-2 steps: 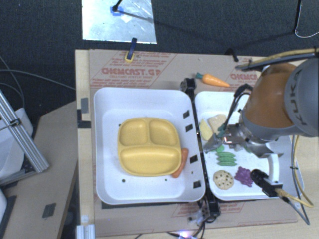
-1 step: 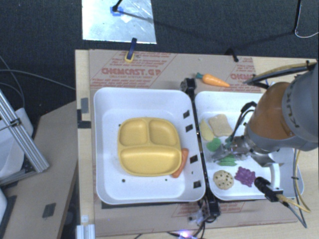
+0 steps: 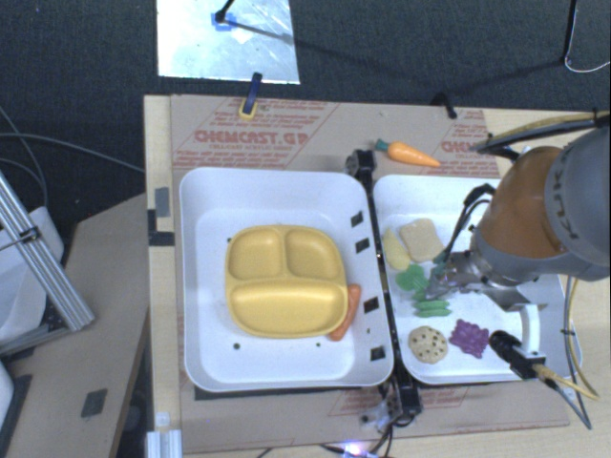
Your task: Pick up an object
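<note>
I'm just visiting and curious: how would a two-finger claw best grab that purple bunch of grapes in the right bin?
Probably from straight above, fingers closing across the narrower width of the purple toy grape bunch. It lies flat on the right white bin, with bare floor around it and the round speckled cookie lying apart.

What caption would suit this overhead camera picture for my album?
Robot arm's gripper lowered over green toy food in the right bin, a yellow tray in the left bin.

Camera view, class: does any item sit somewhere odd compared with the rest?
Yes. The orange toy carrot with a green top lies on the cardboard bench behind the right white bin, outside both bins, while the other toy foods lie inside them.
</note>
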Tool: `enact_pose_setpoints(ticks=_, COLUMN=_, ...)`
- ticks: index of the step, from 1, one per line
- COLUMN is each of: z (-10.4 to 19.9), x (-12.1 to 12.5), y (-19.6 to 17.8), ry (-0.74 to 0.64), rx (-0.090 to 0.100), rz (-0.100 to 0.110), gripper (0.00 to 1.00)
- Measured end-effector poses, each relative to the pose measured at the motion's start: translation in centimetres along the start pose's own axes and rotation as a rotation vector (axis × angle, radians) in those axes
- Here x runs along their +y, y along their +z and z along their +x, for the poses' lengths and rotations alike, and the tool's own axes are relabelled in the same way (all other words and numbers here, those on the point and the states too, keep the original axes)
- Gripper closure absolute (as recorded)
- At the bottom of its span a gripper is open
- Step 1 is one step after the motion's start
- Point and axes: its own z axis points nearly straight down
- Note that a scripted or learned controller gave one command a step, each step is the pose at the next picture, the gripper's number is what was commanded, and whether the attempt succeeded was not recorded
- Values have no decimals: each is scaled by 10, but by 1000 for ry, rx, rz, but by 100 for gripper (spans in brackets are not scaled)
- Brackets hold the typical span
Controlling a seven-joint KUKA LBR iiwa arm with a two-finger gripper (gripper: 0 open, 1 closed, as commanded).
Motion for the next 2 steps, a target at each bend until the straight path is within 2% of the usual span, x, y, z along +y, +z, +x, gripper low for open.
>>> enact_pose_setpoints(ticks=1, z=49, x=60, y=-82, ry=-9, rx=1, rz=-5, gripper=100)
enact_pose_setpoints(ticks=2, z=97, x=-7, y=-76, ry=-5, rx=3, rz=12, gripper=100)
